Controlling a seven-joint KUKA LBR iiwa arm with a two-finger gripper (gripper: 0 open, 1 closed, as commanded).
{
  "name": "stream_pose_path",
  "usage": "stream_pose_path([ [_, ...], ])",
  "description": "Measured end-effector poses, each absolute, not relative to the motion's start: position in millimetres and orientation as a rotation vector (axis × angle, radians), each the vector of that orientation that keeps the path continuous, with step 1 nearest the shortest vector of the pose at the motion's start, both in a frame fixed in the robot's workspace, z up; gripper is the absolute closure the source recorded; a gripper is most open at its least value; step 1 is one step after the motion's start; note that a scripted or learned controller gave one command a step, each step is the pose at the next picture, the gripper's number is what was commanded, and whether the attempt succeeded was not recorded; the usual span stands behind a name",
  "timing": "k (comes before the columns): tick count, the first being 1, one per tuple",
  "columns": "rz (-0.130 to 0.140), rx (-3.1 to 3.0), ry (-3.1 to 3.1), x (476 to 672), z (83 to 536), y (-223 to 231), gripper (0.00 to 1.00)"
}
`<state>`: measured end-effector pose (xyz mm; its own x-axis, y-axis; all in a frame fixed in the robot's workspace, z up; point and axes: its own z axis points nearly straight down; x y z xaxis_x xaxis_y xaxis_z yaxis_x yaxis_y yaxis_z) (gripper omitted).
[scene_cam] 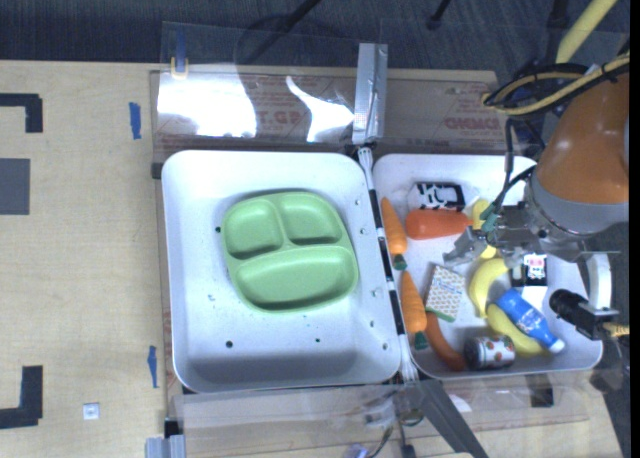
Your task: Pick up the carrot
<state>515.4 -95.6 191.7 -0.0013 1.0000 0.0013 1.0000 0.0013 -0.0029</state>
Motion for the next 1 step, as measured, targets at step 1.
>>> stream_pose_path([
  [1, -0.001, -2.417, -2.008, 532.1, 199.1, -33.2, 0.00],
])
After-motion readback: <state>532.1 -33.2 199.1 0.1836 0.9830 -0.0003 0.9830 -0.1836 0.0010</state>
